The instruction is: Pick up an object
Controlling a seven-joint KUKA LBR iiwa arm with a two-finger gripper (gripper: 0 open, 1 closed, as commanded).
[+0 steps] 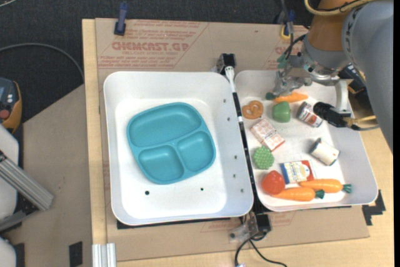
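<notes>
Gripper (289, 79) low at the right bin's (359, 162) far edge; whether it is released or clenched cannot be told. Nearest item: one small carrot (290, 97), just below the gripper on its near side, long axis running across the bin. Right bin also holds: two larger carrots (310, 189) at the near edge, one tomato (272, 182), one pretzel (252, 109), one green piece (281, 112). Left bin (119, 134): one teal tray (170, 141).
</notes>
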